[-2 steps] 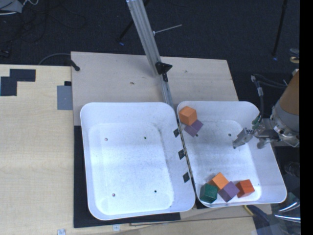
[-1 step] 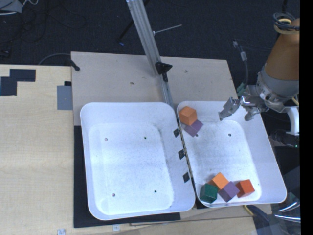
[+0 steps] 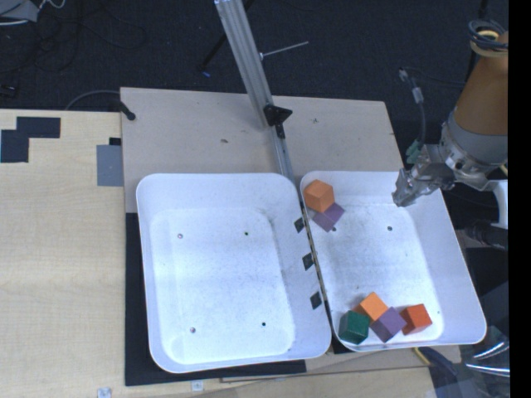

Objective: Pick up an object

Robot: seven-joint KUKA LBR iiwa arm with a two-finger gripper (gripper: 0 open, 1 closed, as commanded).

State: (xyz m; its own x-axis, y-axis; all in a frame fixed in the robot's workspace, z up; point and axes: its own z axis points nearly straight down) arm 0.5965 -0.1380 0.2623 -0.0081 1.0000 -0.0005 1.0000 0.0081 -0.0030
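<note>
We see two white bins on the surface; right bin [image 3: 465, 305] holds all the blocks. Pincer [image 3: 408, 191] hovers at its far right edge, carrying nothing; can't tell its opening. Nearest target: orange cube [image 3: 319, 195], far left corner, straight left of pincer.

Arm [image 3: 485, 98] upper R, gripper [image 3: 408, 191] angled down-left (tilted).

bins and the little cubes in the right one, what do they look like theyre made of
The left bin and right bin look like thin moulded plastic: matt white, rounded rims, scuffed grey floors. The orange cube and green cube look like painted wood or solid plastic: flat even colour, crisp edges, no shine. Which, the view leaves open.
</note>
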